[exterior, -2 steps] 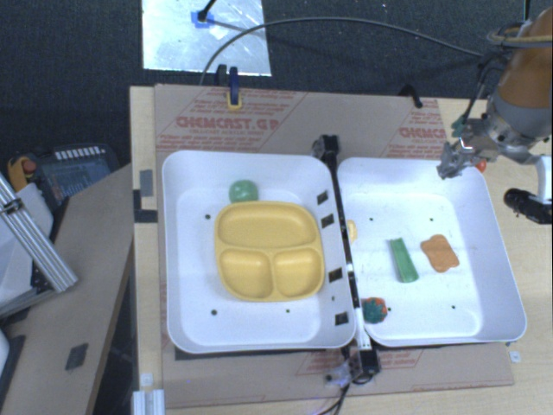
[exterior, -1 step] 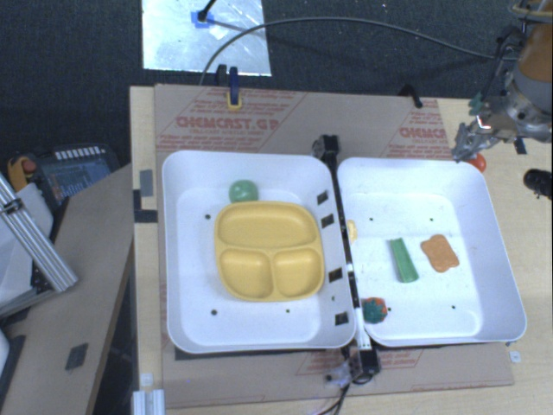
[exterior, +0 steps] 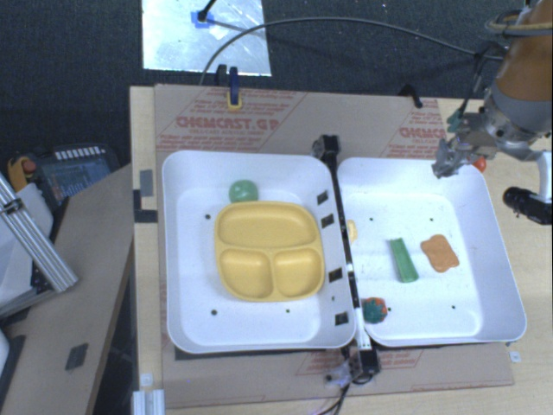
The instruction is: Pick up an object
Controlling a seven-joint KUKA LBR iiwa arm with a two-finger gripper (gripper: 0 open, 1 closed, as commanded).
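A small teal and orange toy (exterior: 373, 309) sits at the near edge of the right white bin (exterior: 484, 318). The left bin (exterior: 186, 232) holds a yellow plastic tray with three sections (exterior: 264, 249) and a round green ball (exterior: 244, 190) just behind it. In the right bin lie a green stick (exterior: 402, 259) and an orange flat piece (exterior: 440, 252). The gripper (exterior: 449, 161) hangs over the far right rim; how wide it is, I cannot tell.

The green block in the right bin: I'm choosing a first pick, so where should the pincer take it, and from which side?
Probably from straight above, at the middle of the green block, closing across its narrow width. It lies flat and elongated, running roughly front to back in the right bin, apart from the orange piece, so both long sides are free. The pincer hovers near the bin's far edge.
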